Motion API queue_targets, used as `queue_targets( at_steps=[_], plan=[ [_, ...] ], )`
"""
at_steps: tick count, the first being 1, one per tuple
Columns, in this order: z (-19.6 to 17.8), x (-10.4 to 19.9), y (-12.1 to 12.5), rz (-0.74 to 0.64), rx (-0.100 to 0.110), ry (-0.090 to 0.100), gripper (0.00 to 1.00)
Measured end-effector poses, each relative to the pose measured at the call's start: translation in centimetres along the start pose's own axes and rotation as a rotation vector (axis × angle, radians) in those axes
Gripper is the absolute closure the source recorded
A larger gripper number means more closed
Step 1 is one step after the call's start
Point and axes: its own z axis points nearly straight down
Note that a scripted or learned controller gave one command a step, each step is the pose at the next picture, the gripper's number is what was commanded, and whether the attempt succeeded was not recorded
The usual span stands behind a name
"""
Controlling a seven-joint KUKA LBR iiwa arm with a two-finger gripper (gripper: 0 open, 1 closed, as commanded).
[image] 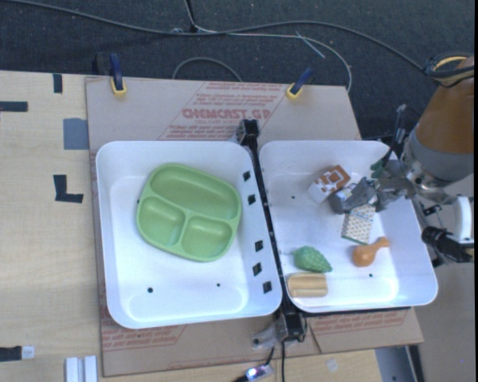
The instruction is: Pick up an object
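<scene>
The arm's hand (352,199) hangs low in the right bin (295,165), just beside a small white-and-brown box (329,181) and touching or overlapping the top of a speckled grey card-like piece (358,225) (whether it is open or closed I cannot tell). Nearer the front of that bin lie an orange pear-shaped toy (370,252), a green leafy lump (311,259) and a tan block (307,285). The left bin (123,293) holds a green divided tray (190,211).

I am reading red print on the cardboard sheet (223,110) under the bins: "CHEMCAST GP". The smaller lines around it are staying too blurred for me.
</scene>
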Motion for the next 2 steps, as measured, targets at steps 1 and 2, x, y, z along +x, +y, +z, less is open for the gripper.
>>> queue_targets(
  at_steps=[1, 2],
  plan=[
    [1.0, 5.6, -0.7, -0.003, 0.005, 0.001, 1.0],
    [1.4, 11.5, -0.8, -0.005, 0.004, 0.002, 1.0]
  ],
)
